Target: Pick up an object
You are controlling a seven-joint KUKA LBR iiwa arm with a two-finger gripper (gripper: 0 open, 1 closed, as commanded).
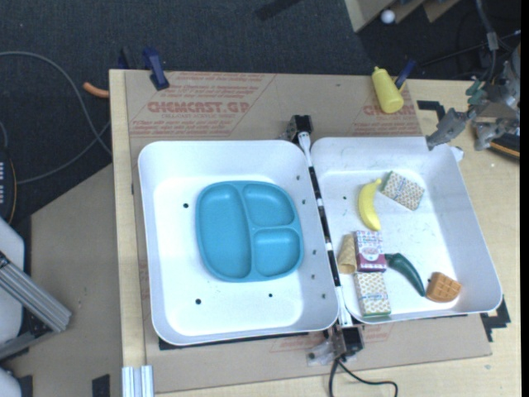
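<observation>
The right white bin [475, 246] holds a yellow banana [369, 206], a small patterned box [403, 190], a purple carton [369, 251], a green-and-white carton [373, 294], a dark green pepper [407, 273] and an orange waffle piece [444, 288]. A tan wedge [346, 255] lies against the bin's left wall. My gripper [474, 122] hangs at the far right, just beyond the bin's back right corner and well above and right of the patterned box. Nothing is seen in it.
The left white bin [165, 304] carries a blue divided plate [248, 229]. A yellow bottle [386, 90] lies on the cardboard bench behind the right bin. A blue clamp [154, 68] grips the bench's back left edge.
</observation>
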